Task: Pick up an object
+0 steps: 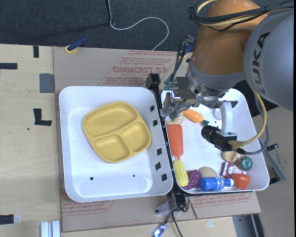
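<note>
Well, the big grey arm [246, 48] with its orange band fills the upper right and reaches down over the right bin [254, 132], the claw [175, 102] low at that bin's upper left corner, close to the divider. Whether the claw is apart or together I cannot tell from this angle; nothing shows clamped in it.

Away to the claw's left, the left bin [71, 132] carries a yellow divided plate [117, 131], well apart from the claw.

Just below the claw lies a long orange carrot [175, 139], running down along the bin's left wall. Below that again, touching the carrot's lower end, is a yellow corn cob [180, 172], with a purple bunch of grapes [193, 177] beside it.

Right beside the claw, to its lower right, sits a small orange piece [193, 115]. Further right and down, a black fitting [216, 136] hangs off the arm.

Far down in the bin's bottom right corner: a blue bottle [212, 183], a tan round item [206, 172], a red piece [241, 181] and a small green ball [245, 163], all crowded together, well apart from the claw.
</note>
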You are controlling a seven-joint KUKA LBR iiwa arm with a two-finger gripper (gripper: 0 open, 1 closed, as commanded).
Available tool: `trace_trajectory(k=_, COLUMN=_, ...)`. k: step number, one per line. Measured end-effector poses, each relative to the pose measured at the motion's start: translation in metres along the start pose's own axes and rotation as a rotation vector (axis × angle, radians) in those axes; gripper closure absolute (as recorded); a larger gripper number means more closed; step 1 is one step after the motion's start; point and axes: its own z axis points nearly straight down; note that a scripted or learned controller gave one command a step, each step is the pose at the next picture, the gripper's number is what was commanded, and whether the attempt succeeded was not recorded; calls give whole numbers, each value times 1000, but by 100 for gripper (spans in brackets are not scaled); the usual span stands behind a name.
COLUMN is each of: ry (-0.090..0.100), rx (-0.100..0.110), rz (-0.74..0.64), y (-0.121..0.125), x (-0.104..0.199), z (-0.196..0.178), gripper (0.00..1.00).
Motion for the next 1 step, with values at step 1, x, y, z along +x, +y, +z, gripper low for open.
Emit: trace_trajectory(k=1, ry=-2, rx=-2, rz=9, y=-35, x=6, z=-44, gripper=100)
